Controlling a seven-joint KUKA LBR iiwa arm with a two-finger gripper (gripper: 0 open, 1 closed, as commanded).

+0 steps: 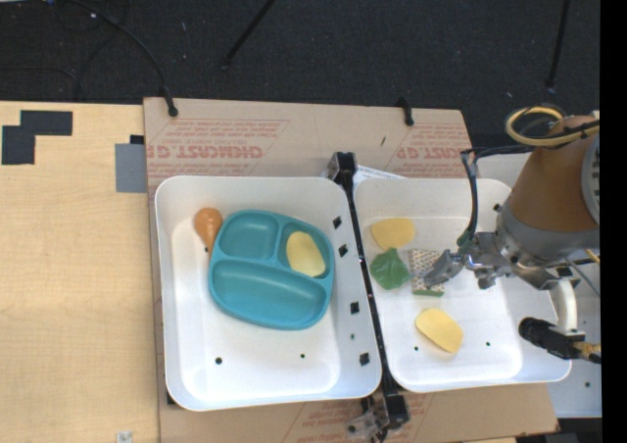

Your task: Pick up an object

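The right bin (pixel 490 363) holds a pale yellow flat piece (pixel 393 232), a green crumpled object (pixel 389 269), a small grey patterned item (pixel 425 261) and a yellow oval object (pixel 439 329). My gripper (pixel 438 272) reaches in from the right, low over the bin's middle, with its tips just beside the grey patterned item and close to the green object. The orange-banded arm (pixel 551 198) stands over the bin's right edge.
The left bin (pixel 186 353) holds a teal divided tray (pixel 257 284) with a yellow oval piece (pixel 306 254) in one compartment, and an orange-brown object (pixel 207 223) beside the tray. A black divider (pixel 359 284) runs between the bins. Cardboard lies beneath.
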